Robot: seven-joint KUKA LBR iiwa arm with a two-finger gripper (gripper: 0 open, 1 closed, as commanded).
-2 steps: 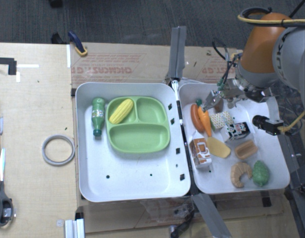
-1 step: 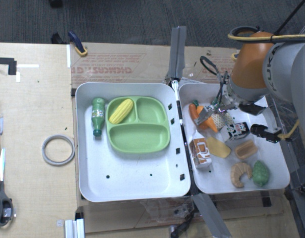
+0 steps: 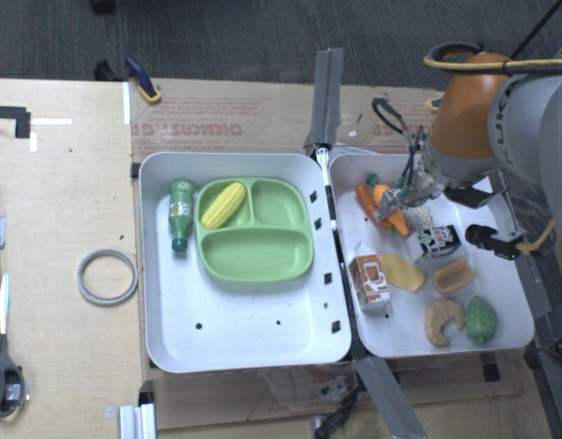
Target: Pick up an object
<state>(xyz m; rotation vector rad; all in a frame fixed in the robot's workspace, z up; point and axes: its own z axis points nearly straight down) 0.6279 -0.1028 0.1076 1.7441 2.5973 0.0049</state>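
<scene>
A green plastic bottle (image 3: 179, 214) lay beside the green divided plate (image 3: 256, 250) holding a yellow corn cob (image 3: 222, 204) in the left bin; in the right, my gripper (image 3: 397, 205) sat on the orange toy carrot (image 3: 379, 205) — whether I gripped it, I couldn't tell.

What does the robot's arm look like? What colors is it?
The arm is big, round and smooth, mostly grey, with a bright orange band near its wrist. Thin black cables loop beside it, and a yellow-edged hose curves over the top. At its end sits a small gripper made of dark metal parts, much thinner than the chunky arm.
</scene>
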